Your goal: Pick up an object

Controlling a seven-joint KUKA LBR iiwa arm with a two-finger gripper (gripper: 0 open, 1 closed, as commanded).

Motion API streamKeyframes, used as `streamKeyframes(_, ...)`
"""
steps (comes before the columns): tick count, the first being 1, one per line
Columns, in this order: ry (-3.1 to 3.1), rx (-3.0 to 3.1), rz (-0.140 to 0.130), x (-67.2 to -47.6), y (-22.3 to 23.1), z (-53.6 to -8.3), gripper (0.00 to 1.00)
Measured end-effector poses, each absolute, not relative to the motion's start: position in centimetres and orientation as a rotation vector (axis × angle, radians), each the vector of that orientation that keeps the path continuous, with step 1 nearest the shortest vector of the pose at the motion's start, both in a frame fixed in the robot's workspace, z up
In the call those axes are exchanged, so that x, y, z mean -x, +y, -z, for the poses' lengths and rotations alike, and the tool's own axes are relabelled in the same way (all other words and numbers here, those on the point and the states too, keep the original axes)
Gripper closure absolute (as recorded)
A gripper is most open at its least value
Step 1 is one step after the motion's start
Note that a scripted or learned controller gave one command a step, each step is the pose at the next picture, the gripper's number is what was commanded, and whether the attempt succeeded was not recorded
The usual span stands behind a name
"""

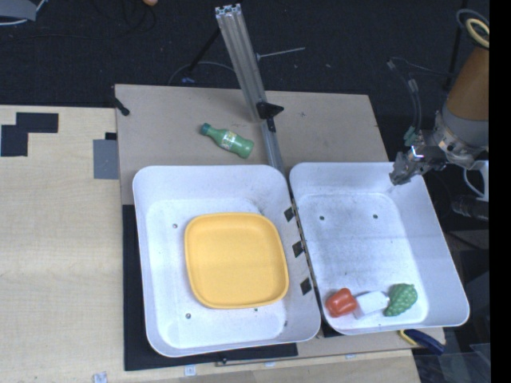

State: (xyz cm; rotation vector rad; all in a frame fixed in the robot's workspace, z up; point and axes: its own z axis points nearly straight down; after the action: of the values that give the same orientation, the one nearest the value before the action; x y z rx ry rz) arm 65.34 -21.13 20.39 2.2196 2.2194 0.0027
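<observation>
Nearest the bottom edge of my frame, the right bin holds three small things bunched in its lower corner: a red-orange pepper-like piece, a small white block just beside it, and a green knobbly piece touching the block's other side. Any of these could be the thing to pick; all three lie on the bin floor, well apart from the arm.

To the left, the left bin carries a yellow square plate lying flat near its middle. Between the two bins I see a few small dark clips along the shared rim.

Further up, on the tan board behind the bins, a green bottle lies on its side above the left bin. A grey metal rail slants from the top centre of the frame down toward the gap between the bins.

At the right edge, the arm comes in with its orange band showing, and the gripper hangs over the upper right corner of the right bin, by its rim. It is small and dark from here; I cannot tell how it is set, and I see nothing in it.
</observation>
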Motion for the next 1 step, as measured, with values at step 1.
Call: streamKeyframes(1,2.222,-2.221,0.0,-65.35,-21.14,-21.27,1.0)
